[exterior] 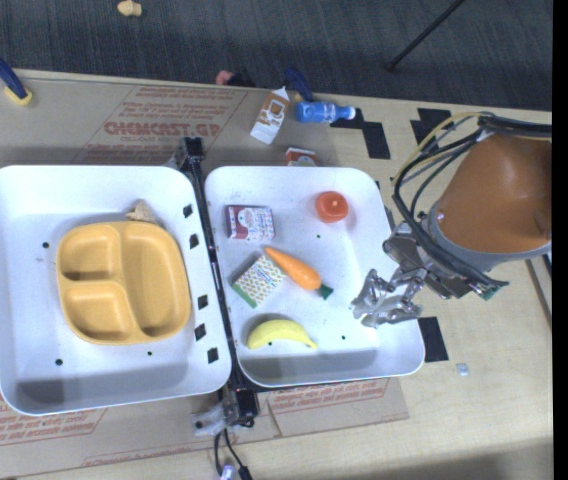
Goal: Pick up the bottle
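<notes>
- I see the claw (382,304) over the right edge of the right bin (364,360); whether it is open or closed, I cannot tell.
- I see nothing gripped in it.
- Nearest to it in that bin: carrot (295,269), banana (279,335), patterned box (258,280).
- Farther back: red carton (250,222), orange round item (331,206).
- I locate the bottle (322,113), blue, lying on the bench (484,408) behind the right bin, well apart from the claw.
- The left bin (24,378) holds a yellow divided tray (123,281).

Dark ribbed carpet (164,18) lies behind the wooden bench (484,408).
</notes>
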You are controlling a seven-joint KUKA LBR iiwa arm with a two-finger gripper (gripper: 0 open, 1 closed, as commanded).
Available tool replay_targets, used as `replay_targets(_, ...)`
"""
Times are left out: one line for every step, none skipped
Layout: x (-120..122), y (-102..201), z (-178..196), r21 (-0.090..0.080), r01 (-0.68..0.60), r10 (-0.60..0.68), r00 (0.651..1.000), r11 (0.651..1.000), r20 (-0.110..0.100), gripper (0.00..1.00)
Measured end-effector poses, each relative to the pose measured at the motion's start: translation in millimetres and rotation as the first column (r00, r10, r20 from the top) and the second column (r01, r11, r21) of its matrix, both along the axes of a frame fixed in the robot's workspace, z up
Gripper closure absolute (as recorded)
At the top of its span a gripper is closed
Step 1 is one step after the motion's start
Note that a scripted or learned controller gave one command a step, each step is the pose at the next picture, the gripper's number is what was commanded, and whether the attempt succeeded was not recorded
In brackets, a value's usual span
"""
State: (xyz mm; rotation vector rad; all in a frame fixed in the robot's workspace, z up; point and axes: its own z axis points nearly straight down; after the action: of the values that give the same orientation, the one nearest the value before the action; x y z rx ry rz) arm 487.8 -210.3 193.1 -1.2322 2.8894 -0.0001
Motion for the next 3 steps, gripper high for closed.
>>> replay_targets(-6.3, 30.8, 13.5, 0.0, -0.122, 0.122, 0.993, 0.993, -0.003, 1.0)
replay_targets(-11.0, 9.7, 7.4, 0.0, -0.414, 0.414, 0.91, 0.91, -0.001, 1.0)
replay_targets(-11.1, 56.9, -15.3, 0.001, -0.386, 0.386, 0.922, 0.922, -0.002, 1.0)
